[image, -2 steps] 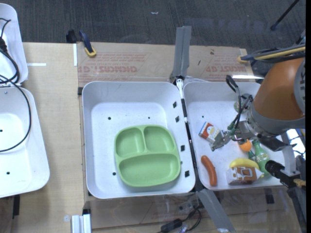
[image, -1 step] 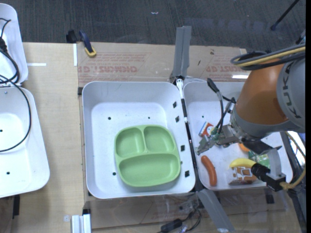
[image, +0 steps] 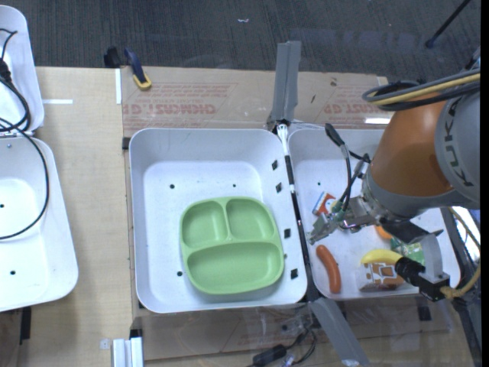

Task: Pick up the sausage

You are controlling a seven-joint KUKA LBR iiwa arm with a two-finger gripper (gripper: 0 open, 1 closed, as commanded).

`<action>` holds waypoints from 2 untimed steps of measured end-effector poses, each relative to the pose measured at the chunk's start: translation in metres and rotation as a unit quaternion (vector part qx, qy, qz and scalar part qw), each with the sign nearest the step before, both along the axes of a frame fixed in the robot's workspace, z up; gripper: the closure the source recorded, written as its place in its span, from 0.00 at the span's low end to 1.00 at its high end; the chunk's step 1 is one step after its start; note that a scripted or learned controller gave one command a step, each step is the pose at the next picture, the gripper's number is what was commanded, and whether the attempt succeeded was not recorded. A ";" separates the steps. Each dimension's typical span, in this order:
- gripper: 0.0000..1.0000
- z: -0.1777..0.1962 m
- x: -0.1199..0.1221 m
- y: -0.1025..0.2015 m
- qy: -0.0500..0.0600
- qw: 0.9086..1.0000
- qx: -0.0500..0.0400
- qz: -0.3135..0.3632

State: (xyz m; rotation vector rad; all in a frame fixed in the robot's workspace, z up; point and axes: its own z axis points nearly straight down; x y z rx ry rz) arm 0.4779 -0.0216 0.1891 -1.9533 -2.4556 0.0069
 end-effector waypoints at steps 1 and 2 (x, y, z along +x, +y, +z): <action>0.00 0.000 0.000 -0.024 0.000 1.000 0.000 0.004; 0.00 0.000 0.000 -0.005 0.000 1.000 0.000 0.006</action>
